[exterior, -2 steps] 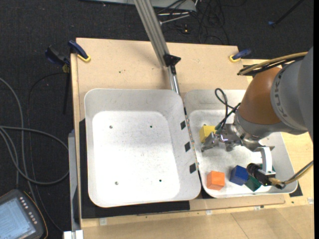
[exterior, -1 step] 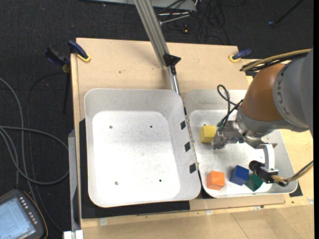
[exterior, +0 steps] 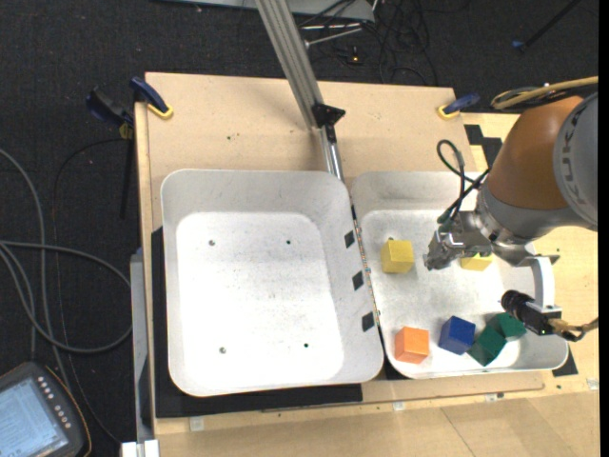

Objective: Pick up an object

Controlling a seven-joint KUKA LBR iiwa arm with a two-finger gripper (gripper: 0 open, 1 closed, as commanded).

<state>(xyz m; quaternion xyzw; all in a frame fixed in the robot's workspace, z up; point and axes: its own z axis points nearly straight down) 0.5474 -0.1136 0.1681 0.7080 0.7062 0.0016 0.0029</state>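
You look down at a slant on a tan bench [exterior: 247,112] carrying two shallow white bins side by side. The left bin [exterior: 181,255] takes up the middle of the view, its floor speckled with small dark marks. A metal pole [exterior: 290,50] runs down from the top of the view and ends at the seam between the bins. The right bin [exterior: 390,198] holds the blocks. A yellow cube [exterior: 398,255] sits near its middle, apart from the rest. Nearer you, along the front edge, an orange cube [exterior: 412,344] lies leftmost, then a blue cube [exterior: 458,334], then a green block [exterior: 497,338] just beside the blue one. The grey arm [exterior: 538,174] with its orange band reaches in from the right, and the gripper [exterior: 443,248] hangs over the bin just right of the yellow cube. A second yellow block [exterior: 476,261] shows partly beneath the wrist. Whether the gripper is clenched or released cannot be told from this angle.
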